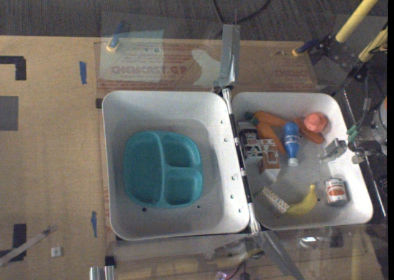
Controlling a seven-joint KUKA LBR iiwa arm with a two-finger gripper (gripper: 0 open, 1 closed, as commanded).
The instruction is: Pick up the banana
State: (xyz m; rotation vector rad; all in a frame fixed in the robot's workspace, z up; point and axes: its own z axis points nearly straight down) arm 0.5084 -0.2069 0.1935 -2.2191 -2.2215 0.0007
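The yellow banana (305, 202) lies in the right bin (360, 214), near its front edge, curving up to the right. My gripper (334, 149) reaches in over the right bin's right side, above and to the right of the banana and well apart from it. Nothing shows in its grasp.
Around the banana lie a white studded block (274, 199), a small can (335, 191), a blue bottle (291, 143), two carrots (271, 125), a pink cup-like piece (315, 122) and a small printed box (268, 153). The left bin (117, 112) holds a teal divided plate (163, 168).
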